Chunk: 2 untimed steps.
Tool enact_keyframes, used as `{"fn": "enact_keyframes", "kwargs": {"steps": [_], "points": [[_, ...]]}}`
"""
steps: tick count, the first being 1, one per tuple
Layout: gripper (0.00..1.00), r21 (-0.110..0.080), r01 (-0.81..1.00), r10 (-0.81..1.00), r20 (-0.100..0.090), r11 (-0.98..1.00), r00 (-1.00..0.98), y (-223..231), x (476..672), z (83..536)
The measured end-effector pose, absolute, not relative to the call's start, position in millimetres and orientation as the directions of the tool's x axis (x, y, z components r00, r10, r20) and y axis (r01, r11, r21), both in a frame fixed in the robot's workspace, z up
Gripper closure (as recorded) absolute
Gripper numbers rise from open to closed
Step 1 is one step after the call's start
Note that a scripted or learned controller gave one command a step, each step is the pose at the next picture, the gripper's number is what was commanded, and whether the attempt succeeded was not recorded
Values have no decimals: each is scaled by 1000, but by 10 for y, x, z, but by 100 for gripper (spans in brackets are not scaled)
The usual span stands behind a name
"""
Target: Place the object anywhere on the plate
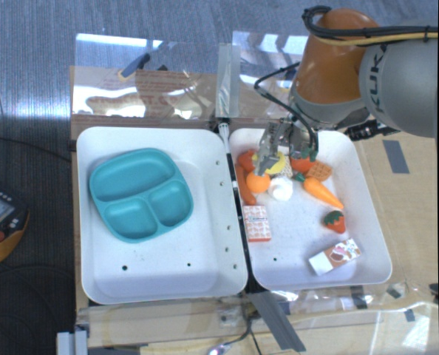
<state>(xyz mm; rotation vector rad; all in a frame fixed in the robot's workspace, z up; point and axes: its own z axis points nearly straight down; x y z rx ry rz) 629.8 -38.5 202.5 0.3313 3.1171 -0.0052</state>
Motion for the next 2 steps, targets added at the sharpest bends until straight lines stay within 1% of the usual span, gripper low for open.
{"fn": "enact_keyframes", "kwargs": {"steps": [1,2], "points": [[100,0,75,75,-1,997,-997,131,5872,1844],[0,0,75,75,-2,997,-997,131,5873,1846]]}}
